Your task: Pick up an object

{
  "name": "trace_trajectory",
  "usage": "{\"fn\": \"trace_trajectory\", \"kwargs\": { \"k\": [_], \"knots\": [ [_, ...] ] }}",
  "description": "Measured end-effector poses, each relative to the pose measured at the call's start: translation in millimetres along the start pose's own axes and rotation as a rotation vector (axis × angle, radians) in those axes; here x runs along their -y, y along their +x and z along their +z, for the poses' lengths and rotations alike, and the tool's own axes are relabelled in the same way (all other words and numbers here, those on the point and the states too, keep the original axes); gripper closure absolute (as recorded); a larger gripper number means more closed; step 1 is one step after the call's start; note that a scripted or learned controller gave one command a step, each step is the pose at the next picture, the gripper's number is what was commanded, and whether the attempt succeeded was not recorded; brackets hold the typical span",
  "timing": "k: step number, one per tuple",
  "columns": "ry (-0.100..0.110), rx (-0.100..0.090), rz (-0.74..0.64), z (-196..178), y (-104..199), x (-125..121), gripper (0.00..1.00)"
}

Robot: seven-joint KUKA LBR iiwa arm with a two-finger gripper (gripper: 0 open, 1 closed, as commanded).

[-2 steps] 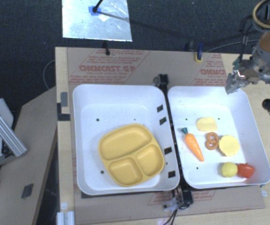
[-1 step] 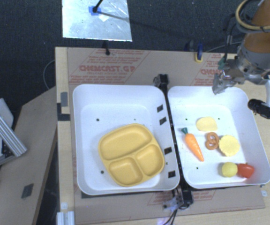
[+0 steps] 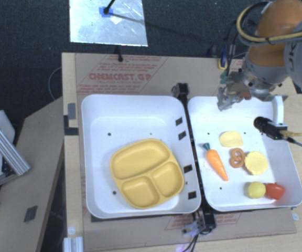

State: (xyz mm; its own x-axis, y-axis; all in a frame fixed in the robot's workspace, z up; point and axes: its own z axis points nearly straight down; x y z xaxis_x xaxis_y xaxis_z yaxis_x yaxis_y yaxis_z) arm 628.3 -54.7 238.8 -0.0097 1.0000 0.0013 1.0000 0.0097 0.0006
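Bins: 2 white, side by side, left bin (image 3: 96, 140) and right bin (image 3: 292, 185). Left bin: 1 yellow divided tray (image 3: 147, 172). Right bin: 6 items, namely 1 carrot (image 3: 216, 163), 1 pretzel (image 3: 237, 157), 1 pale yellow piece (image 3: 231, 138), 1 yellow round slice (image 3: 257, 163), 1 lemon (image 3: 256, 190), 1 tomato (image 3: 275, 191).

This looks like a robot lab. A big grey and orange robot arm (image 3: 282, 30) with loose cables reaches over a wooden bench (image 3: 41, 140). Two white bins (image 3: 135, 106) sit on brown cardboard (image 3: 120, 72). Toy food (image 3: 215, 161) and a yellow tray (image 3: 147, 172) lie inside them.
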Motion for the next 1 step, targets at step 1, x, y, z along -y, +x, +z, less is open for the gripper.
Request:
{"fn": "trace_trajectory", "kwargs": {
  "k": [1],
  "knots": [
    [0.000,0.000,0.000,-4.6,56.9,15.0,1.00]
  ]
}}
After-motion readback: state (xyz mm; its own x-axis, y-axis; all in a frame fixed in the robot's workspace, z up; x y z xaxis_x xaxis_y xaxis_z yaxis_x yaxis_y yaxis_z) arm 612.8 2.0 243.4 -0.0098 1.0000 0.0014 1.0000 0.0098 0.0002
